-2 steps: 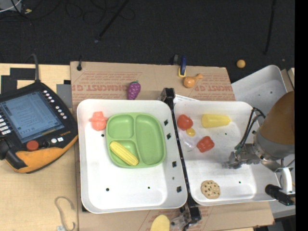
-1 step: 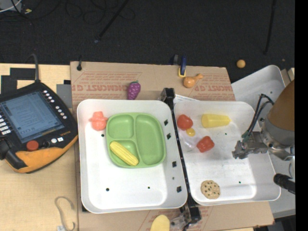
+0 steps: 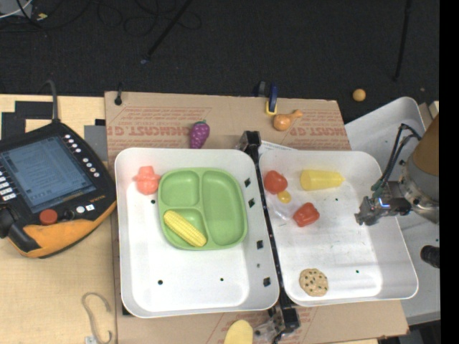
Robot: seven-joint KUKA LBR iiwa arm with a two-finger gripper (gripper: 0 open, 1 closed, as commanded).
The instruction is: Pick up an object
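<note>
The gripper [image 3: 367, 212] sits small and dark at the right bin's [image 3: 358, 282] right edge; I cannot tell its state. That bin holds five things: tomato [image 3: 275, 182], yellow block [image 3: 320, 180], red pepper [image 3: 306, 214], small yellow piece [image 3: 285, 197], cookie [image 3: 313, 282]. The left bin [image 3: 186, 285] holds a green tray [image 3: 215, 206] with one corn [image 3: 185, 228], plus a pink toy [image 3: 146, 180].

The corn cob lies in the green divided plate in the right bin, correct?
Not quite. The camera view shows the corn cob in the green divided plate, but that plate sits in the left bin, not the right one.
</note>
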